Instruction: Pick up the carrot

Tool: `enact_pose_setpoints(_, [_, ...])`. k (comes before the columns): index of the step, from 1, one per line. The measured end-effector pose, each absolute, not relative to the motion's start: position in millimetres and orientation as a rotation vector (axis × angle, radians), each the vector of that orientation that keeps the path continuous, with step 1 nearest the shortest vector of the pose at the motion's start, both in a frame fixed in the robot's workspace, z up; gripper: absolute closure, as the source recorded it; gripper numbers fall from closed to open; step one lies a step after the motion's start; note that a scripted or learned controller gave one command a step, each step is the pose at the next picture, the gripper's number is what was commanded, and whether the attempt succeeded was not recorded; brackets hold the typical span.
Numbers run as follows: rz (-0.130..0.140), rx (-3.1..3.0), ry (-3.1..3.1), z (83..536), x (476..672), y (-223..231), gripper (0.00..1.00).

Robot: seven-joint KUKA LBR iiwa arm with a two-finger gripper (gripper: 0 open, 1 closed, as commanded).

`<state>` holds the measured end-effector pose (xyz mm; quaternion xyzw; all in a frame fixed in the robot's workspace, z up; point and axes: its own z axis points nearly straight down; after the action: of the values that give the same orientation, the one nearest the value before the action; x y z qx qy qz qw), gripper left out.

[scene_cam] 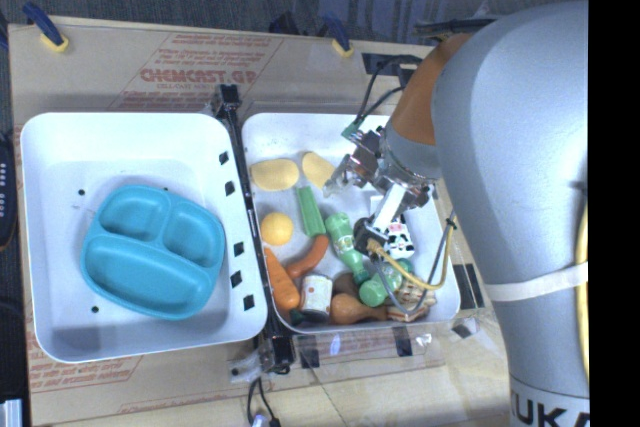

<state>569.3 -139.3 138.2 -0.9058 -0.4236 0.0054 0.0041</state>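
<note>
My pincer (347,171), whose opening I cannot tell, hangs over the far part of the right white bin (290,130). The tapered orange plastic carrot (282,281) lies near-left of it, long axis along the bin's left wall.

Grey robot arm (520,165), to the right of the green plastic bottle (348,243), covers the right wall of the shallow white right-hand bin (300,125). The picture's bottom edge cuts the arm off.

Below the bottle, a brown rounded item (345,309) lies partly under a small white can with a red label (316,293). Its kind is unclear, and the label's print is too small to read.

Lower left of the bottle, the orange carrot (281,280) blurs into the can at its thick end.

Right of the bottle, a black-and-white spotted item (398,240) is partly covered by the arm's wrist parts and cannot be identified.
</note>
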Motion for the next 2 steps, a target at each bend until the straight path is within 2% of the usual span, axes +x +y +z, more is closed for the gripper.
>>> enact_pose_setpoints(1, [0.01,-2.796,-1.416,91.3,561.0,-88.1,0.0])
enact_pose_setpoints(2, [0.016,-2.783,-1.425,101.0,561.0,-87.5,1.0])
